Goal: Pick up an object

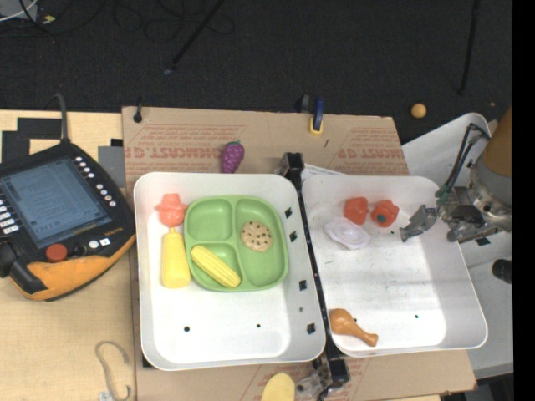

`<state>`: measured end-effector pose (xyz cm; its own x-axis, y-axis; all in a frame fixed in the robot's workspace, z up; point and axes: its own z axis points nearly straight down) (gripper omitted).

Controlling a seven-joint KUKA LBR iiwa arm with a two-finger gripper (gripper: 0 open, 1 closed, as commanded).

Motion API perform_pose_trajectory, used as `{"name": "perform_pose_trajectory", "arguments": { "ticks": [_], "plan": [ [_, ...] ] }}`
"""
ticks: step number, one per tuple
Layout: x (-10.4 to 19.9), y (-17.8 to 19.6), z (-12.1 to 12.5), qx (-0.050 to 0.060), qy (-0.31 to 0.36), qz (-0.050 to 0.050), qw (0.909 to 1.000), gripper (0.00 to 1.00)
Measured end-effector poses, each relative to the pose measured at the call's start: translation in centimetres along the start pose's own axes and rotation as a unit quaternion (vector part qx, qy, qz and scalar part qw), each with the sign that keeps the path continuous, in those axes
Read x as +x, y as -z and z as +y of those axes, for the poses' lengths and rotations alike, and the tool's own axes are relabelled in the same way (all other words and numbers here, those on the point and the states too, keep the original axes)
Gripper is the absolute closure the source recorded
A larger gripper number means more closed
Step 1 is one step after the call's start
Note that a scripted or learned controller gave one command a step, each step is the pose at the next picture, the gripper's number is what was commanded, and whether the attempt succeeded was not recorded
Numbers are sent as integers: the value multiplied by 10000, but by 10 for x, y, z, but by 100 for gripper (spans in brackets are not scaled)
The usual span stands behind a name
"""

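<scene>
The right bin (435, 299) has a big bare middle. Two red toys (370, 211) and a clear cup (348, 235) crowd its far left; a chicken leg (352, 327) sits near left.

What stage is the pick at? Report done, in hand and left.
Done: nothing looks picked; the two red toys, the clear white piece and the drumstick all lie on the right bin floor. In hand: the claw hangs over that bin's right part, beside the red toys, with nothing visibly in it. Left: descend, grip an object and lift.
</scene>
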<state>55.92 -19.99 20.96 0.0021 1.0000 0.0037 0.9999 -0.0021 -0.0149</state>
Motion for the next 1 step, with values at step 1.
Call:
{"name": "perform_pose_trajectory", "arguments": {
  "ticks": [1],
  "plan": [
    [0,8,2,-63,10,-12,10000,0]
  ]
}}
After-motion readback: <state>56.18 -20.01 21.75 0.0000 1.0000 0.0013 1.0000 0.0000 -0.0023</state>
